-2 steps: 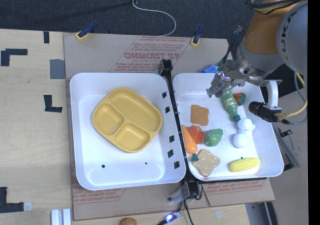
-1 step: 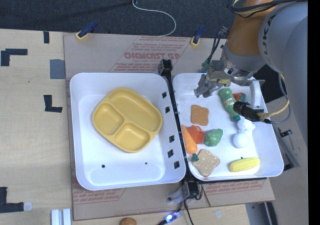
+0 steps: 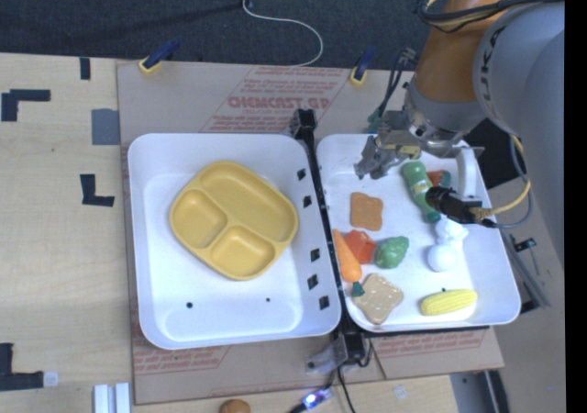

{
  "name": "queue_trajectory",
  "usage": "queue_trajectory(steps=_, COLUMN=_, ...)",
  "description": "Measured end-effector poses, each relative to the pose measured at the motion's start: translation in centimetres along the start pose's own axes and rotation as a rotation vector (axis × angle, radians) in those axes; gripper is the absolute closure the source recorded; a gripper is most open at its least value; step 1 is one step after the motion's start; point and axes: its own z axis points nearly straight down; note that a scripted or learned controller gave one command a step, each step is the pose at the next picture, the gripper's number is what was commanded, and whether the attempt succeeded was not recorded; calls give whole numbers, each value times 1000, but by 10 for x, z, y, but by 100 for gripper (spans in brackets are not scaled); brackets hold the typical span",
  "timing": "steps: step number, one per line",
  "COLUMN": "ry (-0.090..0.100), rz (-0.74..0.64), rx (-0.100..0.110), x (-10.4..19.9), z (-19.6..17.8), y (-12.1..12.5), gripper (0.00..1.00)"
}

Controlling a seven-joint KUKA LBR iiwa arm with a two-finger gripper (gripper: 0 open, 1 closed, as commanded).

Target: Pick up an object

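Overhead, claw (image 3: 374,161) above right bin (image 3: 495,260), toy food inside

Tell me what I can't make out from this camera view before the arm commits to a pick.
- End effector: small and dark against the right bin; whether it is open or shut is unclear.
- Green bottle: upper end hidden under the wrist.
- Red item beside it: mostly covered by bottle and cable, identity unclear.

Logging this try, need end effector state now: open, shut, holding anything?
End effector: low over the far end of the right bin, above the brown toast piece; open or shut cannot be told, and nothing seen held.
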Motion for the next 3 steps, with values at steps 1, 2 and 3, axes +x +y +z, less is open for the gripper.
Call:
queue_trajectory(steps=1, ry=0, rz=0, rx=-2, x=-9, z=-19, y=2, gripper=100)
queue_trajectory(steps=2, ry=-1, rz=0, rx=2, x=-7, z=3, y=4, gripper=100)
queue_trajectory(steps=3, ry=0, rz=1, rx=0, x=-1, z=-5, y=-7, gripper=100)
